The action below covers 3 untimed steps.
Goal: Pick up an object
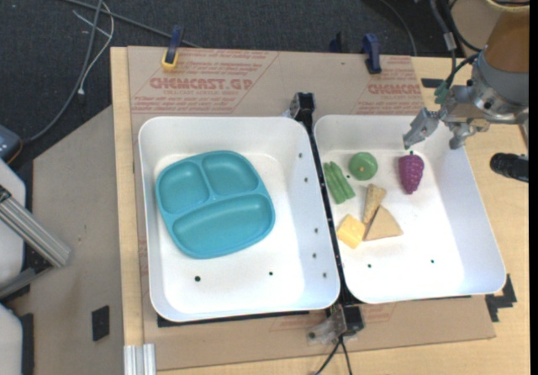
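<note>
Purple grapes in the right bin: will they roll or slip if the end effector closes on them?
The purple grapes look like a moulded toy, so probably stiff and light. The bumpy, tapered shape may slip from a pinch. They lie flat, so rolling seems unlikely. The end effector hovers just above them.

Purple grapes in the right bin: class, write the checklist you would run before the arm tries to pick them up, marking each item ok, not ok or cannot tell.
1. Tool open: ok, fingers spread.
2. Tool carrying nothing: ok.
3. Tool over the purple grapes: not ok, it sits above and slightly right.
4. Grapes apart from the green apple: ok.
5. Grapes clear of the right bin wall: ok.
6. Tool height above the grapes: cannot tell.
</note>
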Available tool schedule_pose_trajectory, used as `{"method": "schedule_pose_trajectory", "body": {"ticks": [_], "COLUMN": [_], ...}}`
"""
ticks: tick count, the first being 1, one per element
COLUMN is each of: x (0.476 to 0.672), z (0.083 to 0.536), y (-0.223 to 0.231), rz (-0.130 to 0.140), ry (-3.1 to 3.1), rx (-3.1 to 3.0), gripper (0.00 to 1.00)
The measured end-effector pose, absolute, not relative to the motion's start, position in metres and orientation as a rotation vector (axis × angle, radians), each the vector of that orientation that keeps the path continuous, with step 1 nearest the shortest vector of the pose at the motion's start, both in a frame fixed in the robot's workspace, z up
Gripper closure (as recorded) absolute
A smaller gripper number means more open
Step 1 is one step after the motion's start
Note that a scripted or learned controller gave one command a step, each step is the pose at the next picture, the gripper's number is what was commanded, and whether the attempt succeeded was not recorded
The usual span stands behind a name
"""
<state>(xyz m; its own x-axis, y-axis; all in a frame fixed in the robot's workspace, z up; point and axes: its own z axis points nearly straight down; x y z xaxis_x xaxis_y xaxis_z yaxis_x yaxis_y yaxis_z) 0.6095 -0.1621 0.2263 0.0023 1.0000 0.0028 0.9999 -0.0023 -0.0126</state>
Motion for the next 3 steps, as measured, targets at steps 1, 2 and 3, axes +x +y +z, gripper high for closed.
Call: {"method": "schedule_pose_trajectory", "body": {"ticks": [1,2,3], "x": [0.612,0.609,0.611], "z": [0.233,0.173,0.12], "y": [-0.162,-0.159,-0.168], "rz": [0.0,0.003,0.001], "ry": [-2.221,-2.218,-2.22], "rx": [-2.221,-2.219,-2.22], "gripper": [0.0,0.0,0.0]}}
